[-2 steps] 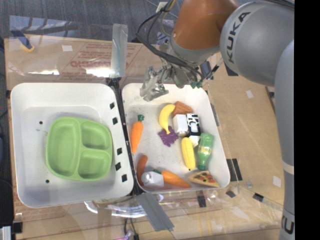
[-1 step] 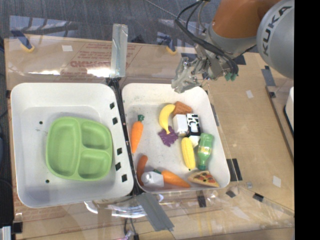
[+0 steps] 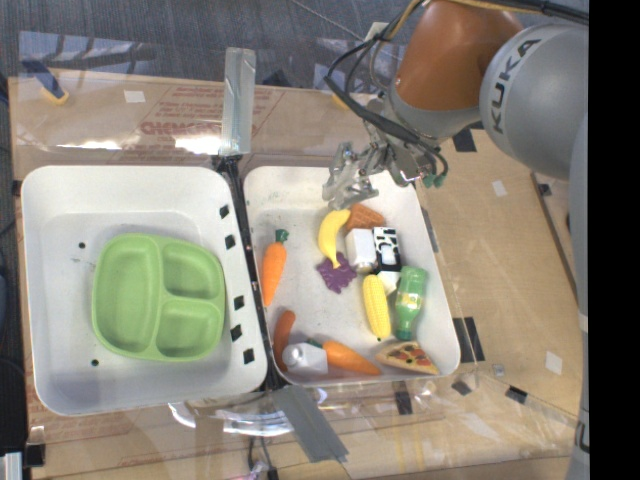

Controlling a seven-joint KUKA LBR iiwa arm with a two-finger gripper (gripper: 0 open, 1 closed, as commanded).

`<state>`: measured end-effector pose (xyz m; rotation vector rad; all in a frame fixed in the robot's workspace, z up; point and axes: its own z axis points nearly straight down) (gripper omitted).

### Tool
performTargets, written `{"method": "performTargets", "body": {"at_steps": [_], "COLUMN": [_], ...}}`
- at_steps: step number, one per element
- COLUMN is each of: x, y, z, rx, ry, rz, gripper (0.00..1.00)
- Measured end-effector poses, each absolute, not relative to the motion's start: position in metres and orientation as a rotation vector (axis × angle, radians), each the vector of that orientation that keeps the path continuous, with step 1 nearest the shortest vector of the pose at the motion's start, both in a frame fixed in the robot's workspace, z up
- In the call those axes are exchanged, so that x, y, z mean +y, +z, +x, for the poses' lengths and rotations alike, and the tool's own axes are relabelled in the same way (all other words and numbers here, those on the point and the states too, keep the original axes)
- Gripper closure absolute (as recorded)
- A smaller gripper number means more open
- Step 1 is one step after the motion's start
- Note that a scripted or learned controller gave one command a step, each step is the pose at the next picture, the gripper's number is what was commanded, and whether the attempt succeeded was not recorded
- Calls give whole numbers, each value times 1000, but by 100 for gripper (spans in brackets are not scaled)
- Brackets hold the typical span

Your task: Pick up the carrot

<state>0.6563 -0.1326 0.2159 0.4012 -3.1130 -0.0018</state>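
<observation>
Carrot (image 3: 273, 273) lying lengthwise along left wall of right bin (image 3: 300, 183), green top pointing away, clear of neighbours, so approach from above looking open. Tool (image 3: 350, 180) hanging over bin's far edge, just above banana (image 3: 333, 233), nothing between fingers; spread or pressed together — cannot tell. Green plate (image 3: 158, 296) sitting in left bin (image 3: 60, 183).

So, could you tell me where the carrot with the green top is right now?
The carrot lies in the right bin, along its left wall, left of the banana and purple grapes.
</observation>
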Motion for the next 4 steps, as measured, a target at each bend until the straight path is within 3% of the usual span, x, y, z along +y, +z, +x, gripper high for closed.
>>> {"method": "performTargets", "body": {"at_steps": [1, 2, 3, 4], "x": [-202, -202, -208, -157], "y": [286, 208, 168, 180], "z": [657, 657, 658, 658], "rx": [-3106, -3089, -3059, -3032], "ry": [9, -4, -1, -2], "rz": [517, 556, 716, 826], "gripper": [100, 100, 100, 100]}}
